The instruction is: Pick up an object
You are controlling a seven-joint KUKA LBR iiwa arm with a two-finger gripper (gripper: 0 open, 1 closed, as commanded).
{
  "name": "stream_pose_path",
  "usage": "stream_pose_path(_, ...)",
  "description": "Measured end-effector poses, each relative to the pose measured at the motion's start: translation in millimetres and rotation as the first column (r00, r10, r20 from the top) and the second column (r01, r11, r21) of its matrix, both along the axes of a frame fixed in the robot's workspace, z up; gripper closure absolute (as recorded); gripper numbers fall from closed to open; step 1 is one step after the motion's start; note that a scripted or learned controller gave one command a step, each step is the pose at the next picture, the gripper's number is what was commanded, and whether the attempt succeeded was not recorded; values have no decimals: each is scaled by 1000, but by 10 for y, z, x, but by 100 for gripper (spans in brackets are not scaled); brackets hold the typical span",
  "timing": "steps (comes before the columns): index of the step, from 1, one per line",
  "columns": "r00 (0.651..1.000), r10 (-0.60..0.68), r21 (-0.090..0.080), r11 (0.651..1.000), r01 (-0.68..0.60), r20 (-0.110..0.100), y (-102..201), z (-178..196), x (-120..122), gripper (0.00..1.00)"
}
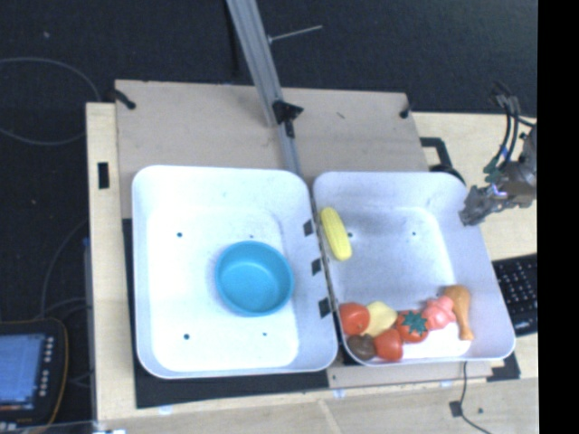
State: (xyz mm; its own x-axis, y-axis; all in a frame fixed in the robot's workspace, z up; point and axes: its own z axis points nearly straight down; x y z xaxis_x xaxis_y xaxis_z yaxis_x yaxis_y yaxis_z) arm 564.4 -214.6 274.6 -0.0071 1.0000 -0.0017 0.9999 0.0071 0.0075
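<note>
**Two bins, one gripper waiting at the right rim**

Two shallow white bins are sitting side by side on the bench. The left bin is holding a blue bowl, which is resting upright near the bin's middle, toward the divider. The right bin is carrying the rest: a yellow corn cob is lying against the left wall, well apart from a cluster crowding the near edge. In that cluster a red tomato is touching a pale yellow piece, another red item with a green top is lying just beside them, a pink piece is leaning next to an orange drumstick, and something dark brown is sitting at the front corner.

The gripper is hanging just outside the right bin's upper right corner, near its rim, apart from every object. Nothing is showing between its fingers, and whether they are spread wide or drawn narrow I cannot tell, since it is small and blurred.
</note>
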Motion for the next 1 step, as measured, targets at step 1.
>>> stream_pose_path(1,1000,-1,1,1000,1,-7,481,-132,46,100)
